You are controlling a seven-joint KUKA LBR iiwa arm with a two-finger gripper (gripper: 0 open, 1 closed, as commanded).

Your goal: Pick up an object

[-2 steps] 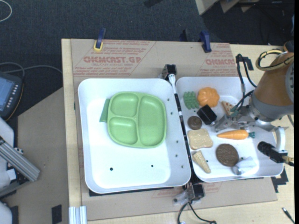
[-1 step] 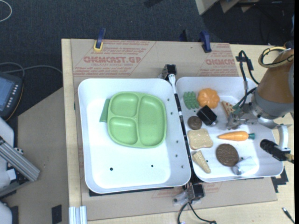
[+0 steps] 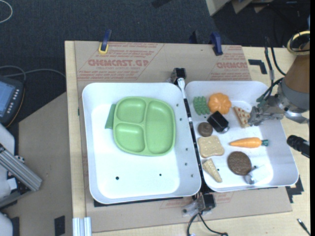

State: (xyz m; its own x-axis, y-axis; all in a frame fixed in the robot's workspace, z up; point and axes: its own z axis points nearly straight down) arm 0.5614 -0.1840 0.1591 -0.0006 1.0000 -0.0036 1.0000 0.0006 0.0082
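**Small toy foods in the right bin, gripper low beside the pizza slice**

A cardboard-topped bench on dark carpet bears two white bins. The left bin (image 3: 98, 176) holds a green divided plate (image 3: 145, 126); the right bin (image 3: 280, 166) holds the pickable pieces. The gripper (image 3: 260, 113) hangs at the right bin's upper right, just beside a small pizza slice (image 3: 240, 115), and whether it is released or clenched cannot be told from here; nothing shows in its grasp.

The slice is the nearest candidate: a tan wedge with red spots, flat and probably light, stiff plastic. It looks thin, so a pinch across its narrow sides seems the surest hold.

Just below lies a carrot (image 3: 245, 142), orange with a green tip, slim and likely smooth; taking it across the middle would suit, though it may roll. Left of the slice, in the bin's upper part, sits a round orange (image 3: 219, 102), apt to slip from flat fingers. A black block (image 3: 217, 121) lies tilted below it, with bread (image 3: 210, 146) and a brown cookie (image 3: 239, 162) lower down.
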